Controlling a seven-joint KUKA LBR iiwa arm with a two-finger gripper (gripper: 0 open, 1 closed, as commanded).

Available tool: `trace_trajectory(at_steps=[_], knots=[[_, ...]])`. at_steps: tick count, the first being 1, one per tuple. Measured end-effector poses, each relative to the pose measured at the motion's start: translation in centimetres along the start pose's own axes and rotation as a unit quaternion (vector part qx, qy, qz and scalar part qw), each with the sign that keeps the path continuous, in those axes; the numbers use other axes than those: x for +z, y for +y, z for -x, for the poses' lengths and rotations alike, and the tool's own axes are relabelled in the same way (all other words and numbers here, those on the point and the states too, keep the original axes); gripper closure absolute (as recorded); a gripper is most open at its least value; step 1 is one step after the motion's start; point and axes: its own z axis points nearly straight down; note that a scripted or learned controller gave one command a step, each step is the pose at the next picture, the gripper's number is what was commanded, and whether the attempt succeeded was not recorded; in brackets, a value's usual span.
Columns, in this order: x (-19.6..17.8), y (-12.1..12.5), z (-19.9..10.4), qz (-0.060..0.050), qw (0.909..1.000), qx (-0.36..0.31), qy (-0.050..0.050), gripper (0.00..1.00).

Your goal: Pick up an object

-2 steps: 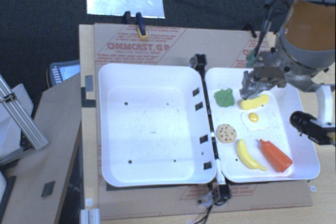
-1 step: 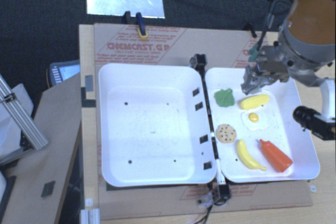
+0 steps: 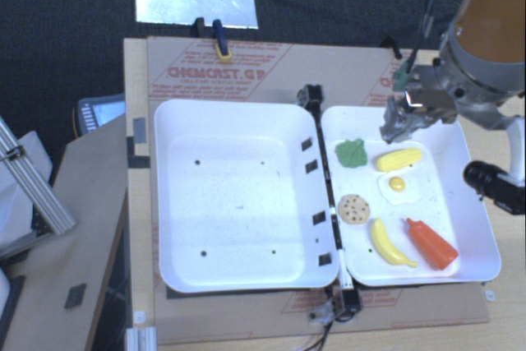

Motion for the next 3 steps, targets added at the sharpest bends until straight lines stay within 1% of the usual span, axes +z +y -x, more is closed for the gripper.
trace_trajectory(at_steps=[2, 3], knots=[[-2.2, 0.2, 0.0, 0.003, 1.0, -0.003, 0.0, 1.0], [3.3, -0.2, 4.3, -0.003, 1.0, 0.004, 0.0, 1.0]])
